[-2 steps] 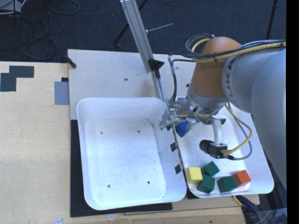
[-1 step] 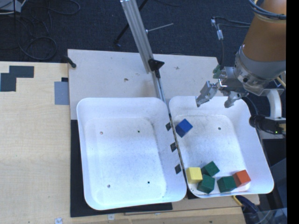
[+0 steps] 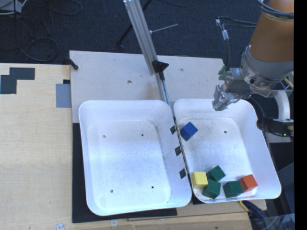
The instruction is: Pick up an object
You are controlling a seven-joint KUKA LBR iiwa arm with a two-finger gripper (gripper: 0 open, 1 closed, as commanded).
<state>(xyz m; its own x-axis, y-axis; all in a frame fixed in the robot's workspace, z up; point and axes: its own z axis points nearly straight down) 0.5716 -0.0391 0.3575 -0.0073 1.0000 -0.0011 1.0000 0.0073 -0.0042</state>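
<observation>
Gripper (image 3: 221,102) hangs at 12 o'clock over the right bin (image 3: 266,152), nothing between its fingers; whether they are parted I cannot tell. Blue cube (image 3: 188,130) lies apart at 9 o'clock, probably easiest to grasp.

Arm: grey, orange-banded, reached in from three o'clock, over the right bin's (image 3: 261,143) far rim.
Gripper (image 3: 220,103): hung at the bin's twelve o'clock edge, nothing seen between its fingers.
Blue cube (image 3: 188,131): lay alone at ten o'clock in the right bin, near the divider.
Cluster: yellow cube (image 3: 199,178), three green cubes (image 3: 216,173) (image 3: 211,189) (image 3: 232,189) and orange cube (image 3: 248,181) sat bunched at six o'clock.
Left bin (image 3: 91,143): sat at nine o'clock of the right bin.
</observation>
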